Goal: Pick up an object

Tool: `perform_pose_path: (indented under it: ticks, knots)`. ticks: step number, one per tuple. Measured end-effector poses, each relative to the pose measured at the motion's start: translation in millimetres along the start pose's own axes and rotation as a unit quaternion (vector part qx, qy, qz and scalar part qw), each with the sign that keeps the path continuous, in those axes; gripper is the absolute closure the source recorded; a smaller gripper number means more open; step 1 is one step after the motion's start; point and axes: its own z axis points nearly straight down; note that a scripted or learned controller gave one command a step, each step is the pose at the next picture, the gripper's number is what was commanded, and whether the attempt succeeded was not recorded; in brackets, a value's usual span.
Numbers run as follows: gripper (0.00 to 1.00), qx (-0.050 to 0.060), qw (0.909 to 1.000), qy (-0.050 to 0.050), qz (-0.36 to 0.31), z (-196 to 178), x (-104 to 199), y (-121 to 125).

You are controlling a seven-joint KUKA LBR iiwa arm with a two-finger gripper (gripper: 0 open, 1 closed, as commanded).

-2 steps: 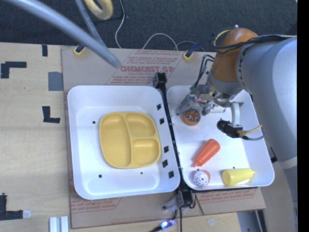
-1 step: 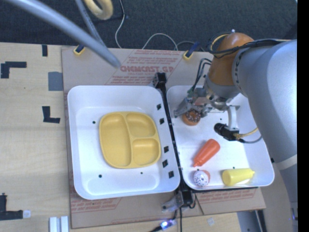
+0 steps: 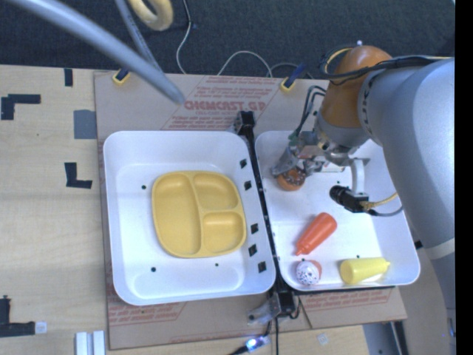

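My end effector (image 3: 293, 165) sits low over a small orange object (image 3: 290, 180) near the right bin's (image 3: 384, 220) wall; finger state unclear, so the grasp may slip.

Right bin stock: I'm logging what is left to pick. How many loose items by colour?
Orange: 2, the carrot-shaped toy and a small piece beneath the gripper
Yellow: 1, the block
White: 1, the speckled ball
Total: 4
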Motion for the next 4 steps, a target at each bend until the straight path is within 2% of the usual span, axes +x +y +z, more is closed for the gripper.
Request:
perform_pose_path:
  ticks: [1, 2, 3, 4]
  knots:
    - [1.0, -0.004, 1.0, 0.0, 0.001, -62.4, -1.0, 6.2]
    - [1.0, -0.003, 1.0, 0.001, 0.001, -122.7, 4.1, 1.4]
    - [1.0, -0.001, 1.0, 0.001, 0.001, -141.0, 4.6, 1.6]
    - [1.0, 0.0, 1.0, 0.001, -0.001, -131.1, 65.4, -4.8]
